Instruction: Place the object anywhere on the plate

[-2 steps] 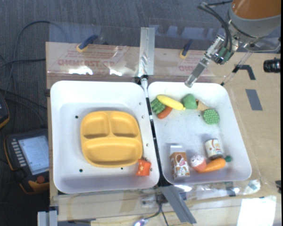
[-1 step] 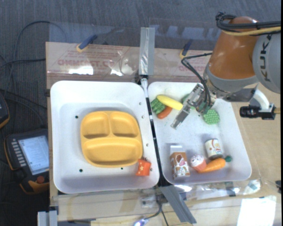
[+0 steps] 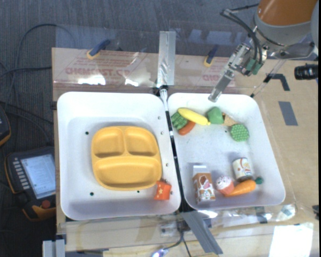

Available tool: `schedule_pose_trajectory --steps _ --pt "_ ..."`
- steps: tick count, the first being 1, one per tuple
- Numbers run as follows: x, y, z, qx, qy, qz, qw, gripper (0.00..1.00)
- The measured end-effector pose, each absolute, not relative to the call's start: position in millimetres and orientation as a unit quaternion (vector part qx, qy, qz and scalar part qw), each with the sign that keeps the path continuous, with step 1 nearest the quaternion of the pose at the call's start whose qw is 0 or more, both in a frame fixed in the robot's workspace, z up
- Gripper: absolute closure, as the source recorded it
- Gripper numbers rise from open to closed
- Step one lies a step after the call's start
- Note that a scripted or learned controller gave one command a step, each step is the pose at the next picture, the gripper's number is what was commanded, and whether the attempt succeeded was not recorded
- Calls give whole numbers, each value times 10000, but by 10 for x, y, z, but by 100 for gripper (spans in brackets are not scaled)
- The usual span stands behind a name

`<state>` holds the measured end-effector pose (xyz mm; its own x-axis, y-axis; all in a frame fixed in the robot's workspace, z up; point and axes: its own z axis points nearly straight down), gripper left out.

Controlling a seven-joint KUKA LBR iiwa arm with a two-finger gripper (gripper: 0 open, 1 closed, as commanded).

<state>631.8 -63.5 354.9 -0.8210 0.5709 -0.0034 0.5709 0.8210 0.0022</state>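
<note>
A yellow three-compartment plate [image 3: 127,157] lies in the left bin [image 3: 75,138] with nothing on it. A small orange toy [image 3: 162,190] rests on the bin floor, just off the plate's near right corner. My gripper [image 3: 214,96] hangs over the far edge of the right bin [image 3: 267,159], slanting down to the left. Its tip is just behind a yellow banana [image 3: 192,116] and a green toy [image 3: 215,115], and nothing is visibly held. The gripper is far from the plate, across the divider between the bins.
The right bin also holds a green and orange vegetable [image 3: 180,123], a green bumpy ball [image 3: 239,133], a small can [image 3: 242,169], a carton [image 3: 202,182], a carrot [image 3: 241,187] and a pink-white toy [image 3: 223,183]. A metal bracket [image 3: 166,58] stands behind the divider.
</note>
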Motion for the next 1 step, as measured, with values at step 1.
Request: schedule_pose_trajectory --steps 1 --pt "5605 -663 2524 3442 9389 3 -4 0"
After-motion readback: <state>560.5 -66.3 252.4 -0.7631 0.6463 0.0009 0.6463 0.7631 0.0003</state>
